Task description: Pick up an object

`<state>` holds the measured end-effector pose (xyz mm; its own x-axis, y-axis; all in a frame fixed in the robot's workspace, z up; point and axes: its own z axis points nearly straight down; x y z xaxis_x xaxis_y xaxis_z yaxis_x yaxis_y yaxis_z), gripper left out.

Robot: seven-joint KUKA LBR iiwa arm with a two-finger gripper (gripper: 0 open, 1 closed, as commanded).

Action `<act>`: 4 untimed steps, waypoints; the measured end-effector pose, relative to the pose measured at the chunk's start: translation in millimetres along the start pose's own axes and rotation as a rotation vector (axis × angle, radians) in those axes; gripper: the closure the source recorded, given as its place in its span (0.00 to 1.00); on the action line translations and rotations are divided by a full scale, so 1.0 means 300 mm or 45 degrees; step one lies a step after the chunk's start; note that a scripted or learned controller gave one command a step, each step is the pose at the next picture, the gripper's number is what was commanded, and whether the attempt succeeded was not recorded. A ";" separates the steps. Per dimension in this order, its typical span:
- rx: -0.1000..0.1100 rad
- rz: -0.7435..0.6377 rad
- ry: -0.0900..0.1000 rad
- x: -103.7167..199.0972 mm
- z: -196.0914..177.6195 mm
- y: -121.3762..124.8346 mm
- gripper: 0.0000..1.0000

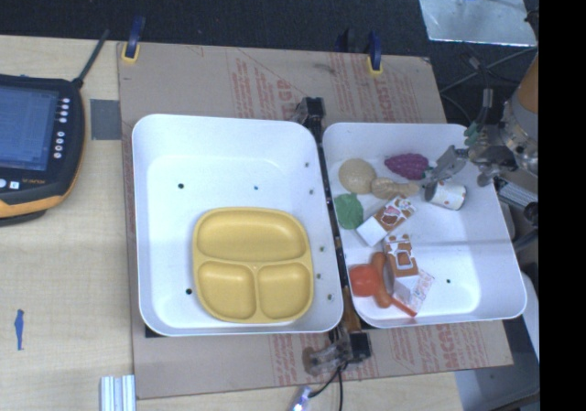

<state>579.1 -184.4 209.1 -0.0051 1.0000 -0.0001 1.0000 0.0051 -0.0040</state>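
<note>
Two shallow white plastic bins are sitting side by side on a sheet of brown cardboard clamped to a pale wooden bench. The left bin, smooth and glossy with rounded corners, is holding a yellow divided plate toward its 5 o'clock corner; the plate is a rounded rectangle with one long compartment above two smaller ones.

The right bin is carrying a cluster of small items in its left half. A tan, egg-shaped lump is lying toward 11 o'clock, with a beige elongated piece touching it on the 3 o'clock side and a purple, bumpy, leaf-shaped toy just above that. A green rounded piece is resting near the bin's 9 o'clock wall. Beside it a small white box with brown printing is lying tilted, and below that a brown-and-white carton, an orange cup-like object and a crinkled white-and-red wrapper are crowding together toward 6 o'clock.

The gripper, grey metal, is reaching in from 3 o'clock and hovering at the bin's upper right, just above a small white cylinder lying on its side. Whether its fingers are parted or closed cannot be told.

A handheld control pendant with a dark screen and orange rim is lying at the bench's 9 o'clock edge.
</note>
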 end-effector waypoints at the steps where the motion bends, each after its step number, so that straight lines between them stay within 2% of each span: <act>1: -0.012 -0.001 -0.001 0.250 0.373 0.199 0.00; 2: -0.012 -0.005 0.001 0.250 0.336 0.201 1.00; 3: -0.012 -0.005 0.001 0.251 0.336 0.201 0.00; 4: 0.013 0.006 0.004 0.115 0.323 0.253 0.00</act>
<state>654.4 -149.7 111.9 -0.0001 1.0000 0.0034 0.9999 0.0001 -0.0139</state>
